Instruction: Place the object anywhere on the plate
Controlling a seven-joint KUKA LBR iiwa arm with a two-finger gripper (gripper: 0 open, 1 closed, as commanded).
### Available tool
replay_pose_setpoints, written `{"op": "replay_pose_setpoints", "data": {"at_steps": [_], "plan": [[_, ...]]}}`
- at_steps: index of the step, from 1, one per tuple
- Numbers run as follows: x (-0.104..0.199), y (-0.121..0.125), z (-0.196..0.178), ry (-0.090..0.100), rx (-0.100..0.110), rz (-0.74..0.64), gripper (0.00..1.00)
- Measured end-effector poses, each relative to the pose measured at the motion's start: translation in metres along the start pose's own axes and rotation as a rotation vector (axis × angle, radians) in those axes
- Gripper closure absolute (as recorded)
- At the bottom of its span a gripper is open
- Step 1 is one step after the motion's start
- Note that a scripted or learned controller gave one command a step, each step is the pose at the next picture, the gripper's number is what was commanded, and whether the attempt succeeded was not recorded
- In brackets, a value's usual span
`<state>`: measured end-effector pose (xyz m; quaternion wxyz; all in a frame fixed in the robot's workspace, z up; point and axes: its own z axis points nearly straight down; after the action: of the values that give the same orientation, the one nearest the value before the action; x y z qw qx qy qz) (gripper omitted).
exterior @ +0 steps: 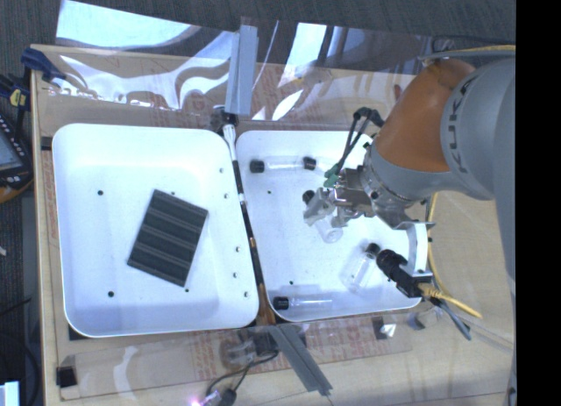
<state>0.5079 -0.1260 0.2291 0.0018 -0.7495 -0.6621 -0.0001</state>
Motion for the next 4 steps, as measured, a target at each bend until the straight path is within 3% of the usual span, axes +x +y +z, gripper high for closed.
{"op": "replay_pose_setpoints", "data": {"at_steps": [1, 2, 3, 4], "plan": [[0.1, 0.068, 0.039, -0.002, 0.002, -0.181, 1.0], [0.144, -0.051, 0.039, -0.003, 0.004, -0.046, 1.0], [0.243, -0.064, 0.087, -0.005, 0.006, 0.11, 1.0], [0.18, -0.054, 0.038, -0.003, -0.001, -0.235, 1.0]]}}
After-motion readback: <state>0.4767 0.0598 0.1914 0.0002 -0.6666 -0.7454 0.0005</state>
